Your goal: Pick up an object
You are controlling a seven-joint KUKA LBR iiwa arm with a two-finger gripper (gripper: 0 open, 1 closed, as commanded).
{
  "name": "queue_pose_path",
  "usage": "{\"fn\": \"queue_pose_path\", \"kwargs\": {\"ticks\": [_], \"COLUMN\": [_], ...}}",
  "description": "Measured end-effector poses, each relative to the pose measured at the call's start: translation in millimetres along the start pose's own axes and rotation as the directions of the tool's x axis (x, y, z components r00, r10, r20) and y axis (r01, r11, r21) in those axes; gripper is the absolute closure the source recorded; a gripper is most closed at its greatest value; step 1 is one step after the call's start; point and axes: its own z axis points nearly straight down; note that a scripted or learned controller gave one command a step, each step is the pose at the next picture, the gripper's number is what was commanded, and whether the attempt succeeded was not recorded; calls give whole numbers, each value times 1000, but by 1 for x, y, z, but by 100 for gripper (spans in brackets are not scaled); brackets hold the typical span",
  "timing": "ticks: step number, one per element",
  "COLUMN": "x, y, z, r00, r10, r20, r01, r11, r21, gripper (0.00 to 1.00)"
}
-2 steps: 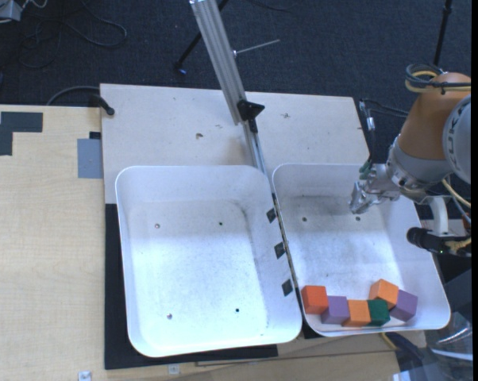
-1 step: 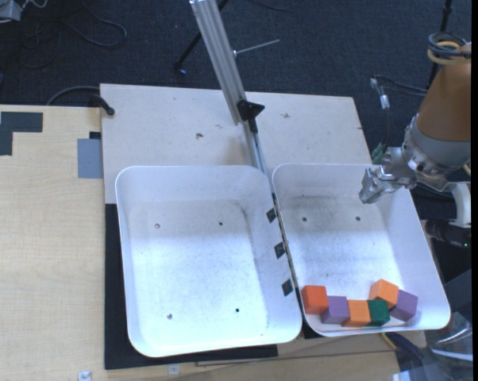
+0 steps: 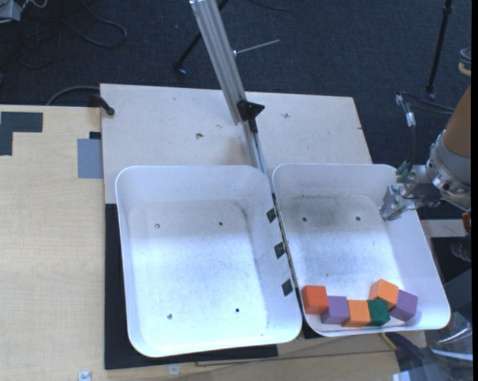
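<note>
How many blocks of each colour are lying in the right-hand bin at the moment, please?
Orange blocks: 3
Purple blocks: 2
Green blocks: 1
Total: 6 blocks, all clustered at the near edge of the right bin.

The table [image 3: 175,129] is carrying two white bins: left bin [image 3: 136,213] at 7 o'clock, right bin [image 3: 429,268] at 4 o'clock, touching.
</note>
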Motion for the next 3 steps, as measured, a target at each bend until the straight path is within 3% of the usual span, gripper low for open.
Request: {"fn": "queue_pose_path", "kwargs": {"ticks": [1,2,3], "x": [68,76,96], "y": [43,-15,-37], "z": [36,-21,29], "r00": [1000,1000,1000], "r10": [-9,0,1], "r20": [-3,-1,-2], "r01": [9,0,-1], "r11": [1000,1000,1000], "r21": [0,-2,6], "gripper": [100,100,100]}}
